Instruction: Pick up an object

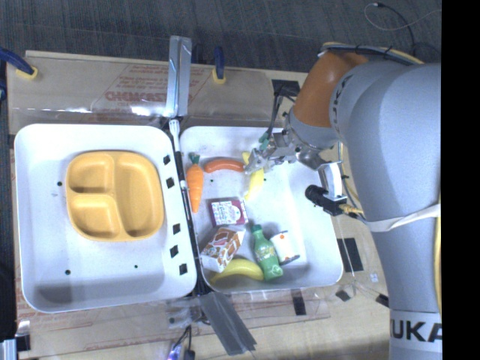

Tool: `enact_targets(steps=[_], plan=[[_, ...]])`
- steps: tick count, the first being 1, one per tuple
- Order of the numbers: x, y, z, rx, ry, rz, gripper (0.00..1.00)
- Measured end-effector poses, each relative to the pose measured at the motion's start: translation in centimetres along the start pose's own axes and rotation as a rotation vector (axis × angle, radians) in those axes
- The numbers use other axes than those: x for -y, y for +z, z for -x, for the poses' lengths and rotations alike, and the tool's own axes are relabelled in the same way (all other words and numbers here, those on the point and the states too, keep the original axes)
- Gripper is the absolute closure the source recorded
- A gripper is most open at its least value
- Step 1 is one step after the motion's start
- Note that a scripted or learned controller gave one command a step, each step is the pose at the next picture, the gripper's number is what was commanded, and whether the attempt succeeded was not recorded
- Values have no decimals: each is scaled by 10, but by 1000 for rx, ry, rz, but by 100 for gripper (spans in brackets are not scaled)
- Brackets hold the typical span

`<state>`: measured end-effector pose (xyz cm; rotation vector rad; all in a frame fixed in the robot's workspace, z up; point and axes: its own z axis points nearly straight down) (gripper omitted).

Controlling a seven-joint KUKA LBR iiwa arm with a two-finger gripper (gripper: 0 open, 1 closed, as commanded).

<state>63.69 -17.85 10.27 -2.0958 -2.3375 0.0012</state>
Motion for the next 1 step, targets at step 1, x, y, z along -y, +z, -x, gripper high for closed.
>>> enact_targets(steps=[1], plan=[[-23, -115, -25, 1, -49, 3, 100]])
